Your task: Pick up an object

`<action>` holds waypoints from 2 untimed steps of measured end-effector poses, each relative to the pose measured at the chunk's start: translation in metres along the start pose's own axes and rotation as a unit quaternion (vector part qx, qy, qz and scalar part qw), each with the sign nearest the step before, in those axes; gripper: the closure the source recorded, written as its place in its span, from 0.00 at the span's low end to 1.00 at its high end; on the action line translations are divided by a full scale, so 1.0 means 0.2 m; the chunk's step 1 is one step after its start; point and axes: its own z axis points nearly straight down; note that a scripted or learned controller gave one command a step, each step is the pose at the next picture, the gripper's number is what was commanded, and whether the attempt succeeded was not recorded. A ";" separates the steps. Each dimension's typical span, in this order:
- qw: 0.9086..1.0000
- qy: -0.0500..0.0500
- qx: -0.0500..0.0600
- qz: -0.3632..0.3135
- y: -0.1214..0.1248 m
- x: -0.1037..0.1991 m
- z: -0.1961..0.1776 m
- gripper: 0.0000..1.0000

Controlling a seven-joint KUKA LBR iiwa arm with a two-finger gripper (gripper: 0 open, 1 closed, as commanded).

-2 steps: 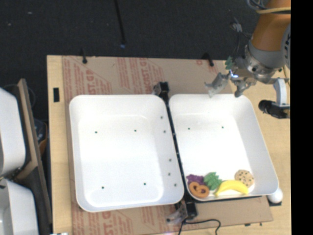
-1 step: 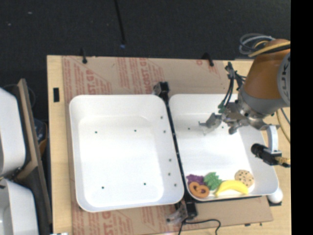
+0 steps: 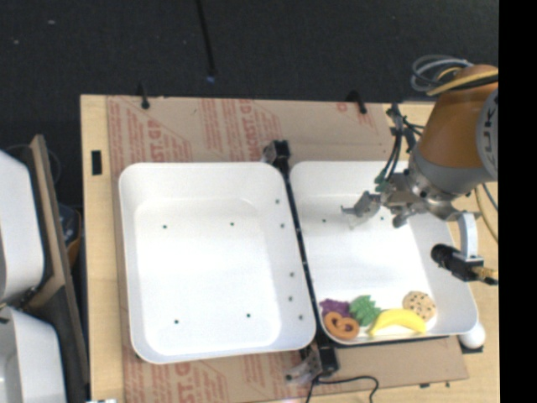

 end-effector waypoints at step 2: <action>1.000 0.000 0.001 -0.001 0.08 0.07 0.07 0.00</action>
